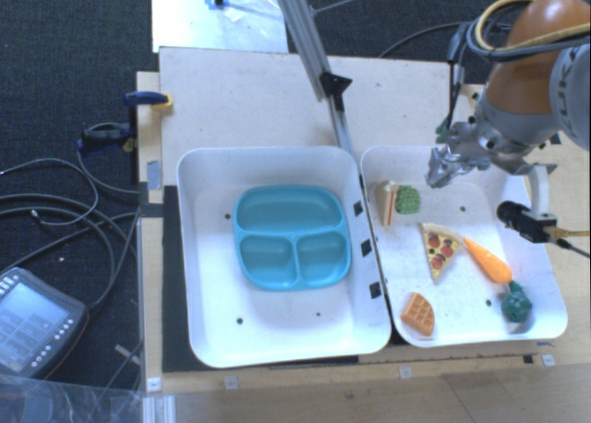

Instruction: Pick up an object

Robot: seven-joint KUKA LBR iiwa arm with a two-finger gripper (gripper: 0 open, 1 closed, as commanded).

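Camera view from above the bench (pixel 249 98): the grey arm (pixel 531 89), orange at its upper joint, reaches in from the right and hangs its claw (pixel 445 172) over the back part of the right-hand white bin (pixel 554 315). Whether the claw is spread or pressed together cannot be told from this angle, and nothing can be seen between its tips.

Just left of the claw and a little nearer the camera, a sandwich toy (pixel 388 202) stands on edge with a green broccoli piece (pixel 407 199) touching its right side. Nearer the camera than the claw, almost directly below it in the picture, a pizza slice (pixel 440 250) lies flat. Right of that slice, and to the claw's lower right, an orange carrot (pixel 488 261) lies at a slant. Further along the same line, near the bin's front right corner, sits a dark green toy (pixel 516 304) whose kind is unclear. A waffle (pixel 417 314) lies by the front rim, well apart from the claw.

Far left of the claw, the second white bin (pixel 199 320) carries a blue divided plate (pixel 291 235) with three compartments. A metal pole (pixel 305 29) crosses the bench behind the bins, up and left of the claw.
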